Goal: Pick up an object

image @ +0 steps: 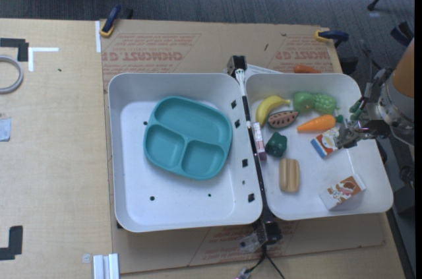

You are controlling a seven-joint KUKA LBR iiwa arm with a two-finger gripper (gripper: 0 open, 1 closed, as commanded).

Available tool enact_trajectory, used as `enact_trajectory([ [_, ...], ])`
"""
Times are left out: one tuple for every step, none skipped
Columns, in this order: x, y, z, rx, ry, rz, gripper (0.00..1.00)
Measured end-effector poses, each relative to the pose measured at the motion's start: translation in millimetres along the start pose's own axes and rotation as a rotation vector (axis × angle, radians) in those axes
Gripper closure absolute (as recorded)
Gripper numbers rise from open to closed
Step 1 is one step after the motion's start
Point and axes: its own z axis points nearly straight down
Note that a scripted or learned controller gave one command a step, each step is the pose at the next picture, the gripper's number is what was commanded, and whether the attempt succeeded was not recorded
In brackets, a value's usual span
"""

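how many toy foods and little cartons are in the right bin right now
8: banana, watermelon slice, green bunch, carrot, green pepper, bread roll, carton by the gripper, carton at front. More may be hidden.

1. I note a teal divided plate (188, 146) lying flat in the left bin (125, 205).
2. Both bins rest on a cardboard sheet (171, 50) with reversed red lettering.
3. I see yellow-and-blue clamps (109, 20) at the sheet's far corners.
4. Grey carpet (277, 4) lies beyond the bench.
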Motion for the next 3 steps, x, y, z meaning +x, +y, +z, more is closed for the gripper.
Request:
enact_trajectory([
  [0, 1, -9, -0.001, -0.001, -0.003, 1.0],
  [0, 1, -9, -0.001, -0.001, -0.003, 0.0],
  [18, 89, 69, 0.002, 0.0, -0.002, 0.0],
])
